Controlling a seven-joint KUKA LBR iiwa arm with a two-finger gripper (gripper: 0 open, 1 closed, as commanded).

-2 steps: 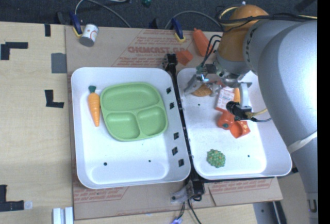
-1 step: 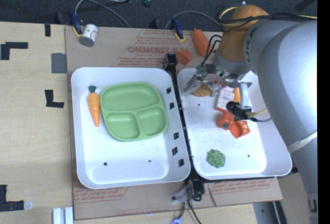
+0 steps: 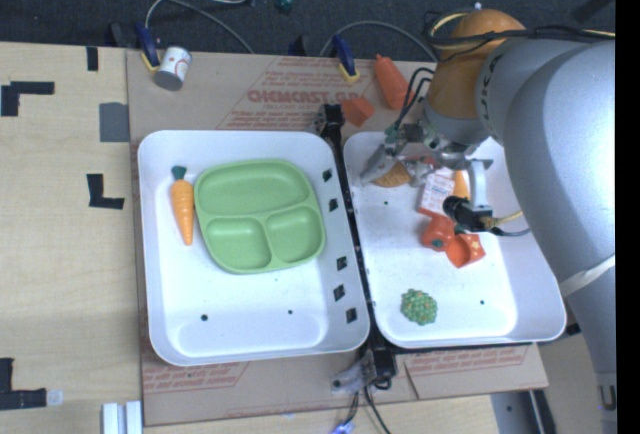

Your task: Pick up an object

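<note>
My gripper [image 3: 384,162] is low over the far left corner of the right bin [image 3: 500,322], next to the divider between the bins. A tan object [image 3: 396,176] lies right under it, partly hidden. To the right lie a white and red packet [image 3: 437,190] and a red and orange toy [image 3: 449,238]. A green broccoli-like piece [image 3: 419,306] sits near the bin's front. In the left bin [image 3: 250,337] a green divided plate [image 3: 262,215] rests beside a toy carrot [image 3: 182,205].
The grey arm [image 3: 560,152] covers the right bin's right side. Behind the bins on the cardboard lie an orange carrot-like toy [image 3: 390,82], a small orange piece [image 3: 357,109] and a small can [image 3: 172,66]. Cables run along the back.
</note>
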